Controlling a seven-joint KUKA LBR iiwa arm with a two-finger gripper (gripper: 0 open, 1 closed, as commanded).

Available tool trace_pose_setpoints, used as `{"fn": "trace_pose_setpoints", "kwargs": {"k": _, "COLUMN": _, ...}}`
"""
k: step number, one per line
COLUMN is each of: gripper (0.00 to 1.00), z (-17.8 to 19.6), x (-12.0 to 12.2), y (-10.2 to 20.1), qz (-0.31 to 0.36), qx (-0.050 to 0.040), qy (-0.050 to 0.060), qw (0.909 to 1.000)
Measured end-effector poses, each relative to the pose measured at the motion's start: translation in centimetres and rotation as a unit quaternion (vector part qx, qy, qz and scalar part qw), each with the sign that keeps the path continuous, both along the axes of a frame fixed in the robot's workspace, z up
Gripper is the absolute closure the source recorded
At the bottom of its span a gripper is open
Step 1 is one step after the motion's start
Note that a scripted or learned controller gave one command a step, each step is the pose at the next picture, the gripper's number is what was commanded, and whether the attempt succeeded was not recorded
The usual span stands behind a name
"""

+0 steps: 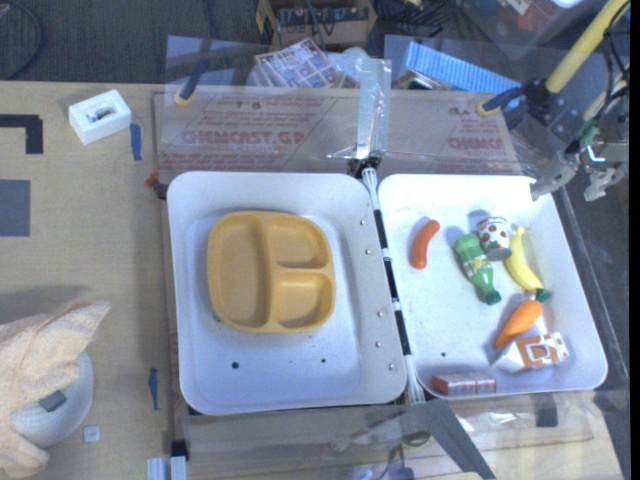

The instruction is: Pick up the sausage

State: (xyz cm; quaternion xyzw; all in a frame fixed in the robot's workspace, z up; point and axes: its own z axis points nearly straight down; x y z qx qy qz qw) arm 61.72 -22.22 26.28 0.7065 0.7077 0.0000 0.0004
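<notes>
One small orange-red sausage [424, 243] lies alone in the right white bin [440, 348], near its left wall. The claw [590, 163] hangs beyond the bin's far-right corner; whether it is clenched, I cannot tell. A skewed descent could roll the sausage away.

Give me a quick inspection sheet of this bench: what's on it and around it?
Surface: wooden bench with two white bins, left bin and right bin.
Job's things: sausage lying in the right bin, apart from the other food.
Clutter: yellow tray in the left bin; banana, carrot, green bottle in the right bin; cloth at left.
Grippers: gripper off the right bin's far corner, holding nothing.
Cables: dark cables behind the bench.
Surroundings: white box, blue box.
</notes>
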Motion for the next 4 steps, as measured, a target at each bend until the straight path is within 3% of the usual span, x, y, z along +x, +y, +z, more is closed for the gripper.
{"fn": "trace_pose_setpoints", "kwargs": {"k": 1, "gripper": 0.00, "z": -16.6, "x": -0.2, "y": 6.4, "qz": 0.045, "qx": -0.0004, "qy": -0.001, "qw": 0.9990}}
{"fn": "trace_pose_setpoints", "kwargs": {"k": 2, "gripper": 0.00, "z": -17.3, "x": 0.8, "y": 12.3, "qz": -0.041, "qx": 0.0003, "qy": -0.003, "qw": 0.9992}}
{"fn": "trace_pose_setpoints", "kwargs": {"k": 3, "gripper": 0.00, "z": -17.3, "x": 2.5, "y": 12.9, "qz": 0.103, "qx": -0.0028, "qy": -0.004, "qw": 0.9946}}
{"fn": "trace_pose_setpoints", "kwargs": {"k": 4, "gripper": 0.00, "z": -17.5, "x": 3.4, "y": 12.0, "qz": 0.255, "qx": -0.0010, "qy": -0.002, "qw": 0.9669}}
